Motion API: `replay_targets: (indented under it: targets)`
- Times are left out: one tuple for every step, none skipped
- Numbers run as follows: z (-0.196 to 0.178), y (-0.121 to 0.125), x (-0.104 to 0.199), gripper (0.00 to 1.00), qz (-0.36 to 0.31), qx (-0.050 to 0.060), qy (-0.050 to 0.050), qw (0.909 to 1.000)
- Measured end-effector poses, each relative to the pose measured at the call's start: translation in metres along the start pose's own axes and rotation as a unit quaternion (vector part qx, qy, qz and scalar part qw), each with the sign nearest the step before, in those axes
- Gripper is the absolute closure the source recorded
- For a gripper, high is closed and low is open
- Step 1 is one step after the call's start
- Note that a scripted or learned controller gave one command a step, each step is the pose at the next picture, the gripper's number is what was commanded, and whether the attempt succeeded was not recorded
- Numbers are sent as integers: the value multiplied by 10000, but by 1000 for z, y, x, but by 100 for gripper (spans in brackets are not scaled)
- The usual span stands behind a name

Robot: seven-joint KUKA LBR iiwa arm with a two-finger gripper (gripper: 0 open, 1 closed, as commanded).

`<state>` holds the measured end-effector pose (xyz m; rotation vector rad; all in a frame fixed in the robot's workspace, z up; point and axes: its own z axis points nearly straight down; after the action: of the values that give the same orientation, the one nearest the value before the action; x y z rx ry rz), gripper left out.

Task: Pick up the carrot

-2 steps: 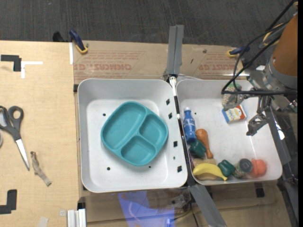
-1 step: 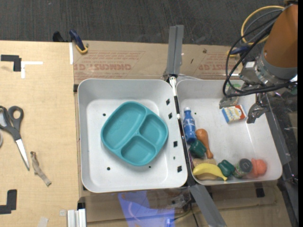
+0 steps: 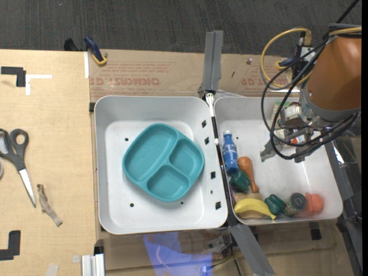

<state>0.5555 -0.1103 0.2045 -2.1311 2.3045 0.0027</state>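
Arm [image 3: 336, 68]: the grey arm with its orange band enters from the right and hangs over the upper right part of the right bin, wrapped in black and yellow cables.
Claw [image 3: 282, 148]: it sits low over the right bin, among the cables; its state cannot be made out, since wiring and the wrist cover it.
Carrot [image 3: 248, 170]: it lies in the right bin, near the left wall, orange, slanted from upper left to lower right, well apart from the claw and not held.
Blue bottle [image 3: 229, 152]: it lies along the left wall of the right bin, white cap pointing to the far side, just beside the carrot's upper end.
Green item [image 3: 240, 181]: dark green, touching the carrot's left side, below the bottle.
Banana [image 3: 254, 208]: yellow, at the near left corner of the right bin.
Near edge of right bin [image 3: 330, 171]: a second dark green piece [image 3: 275, 203], a grey round object [image 3: 297, 202] and an orange-pink ball [image 3: 314, 203] stand in a row to the right of the banana.
Left bin [image 3: 109, 154]: it holds a teal divided plate [image 3: 164, 162] with three compartments, set at a tilt near the middle.
Tabletop [image 3: 52, 125]: scissors [image 3: 17, 160] lie at the far left, apart from both bins.
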Motion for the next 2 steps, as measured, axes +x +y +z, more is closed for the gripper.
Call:
replay_targets:
  targets:
    - [113, -1, -12, 0, -1661, -7, 1, 9861]
    - [112, -21, -19, 0, -1116, 16, -4, 9938]
